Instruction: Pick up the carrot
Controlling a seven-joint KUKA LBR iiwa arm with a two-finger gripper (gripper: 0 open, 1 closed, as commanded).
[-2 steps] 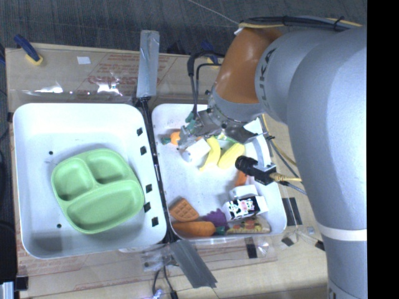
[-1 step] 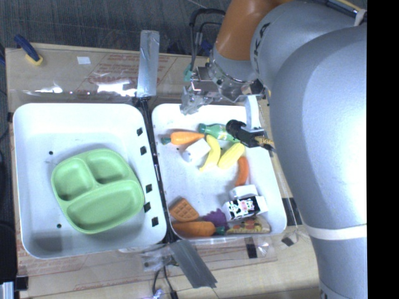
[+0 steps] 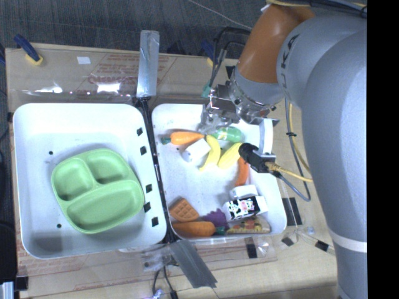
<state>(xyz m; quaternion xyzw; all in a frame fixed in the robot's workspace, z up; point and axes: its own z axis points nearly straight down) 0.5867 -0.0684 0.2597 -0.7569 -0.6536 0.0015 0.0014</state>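
Here, an orange carrot (image 3: 186, 137) with a green stalk end lies flat near the back of the right bin (image 3: 277, 212), beside a yellow banana (image 3: 214, 152). The claw (image 3: 219, 112) hangs just above its tip; whether it is released or clenched cannot be told. Grasping well likely means centring across the slim body, avoiding the banana

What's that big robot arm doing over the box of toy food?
The arm's gripper is down in the right bin, at the far end of a heap of toy food. The carrot lies just beside it, near the bananas, not picked up yet. A green plate sits in the left bin.
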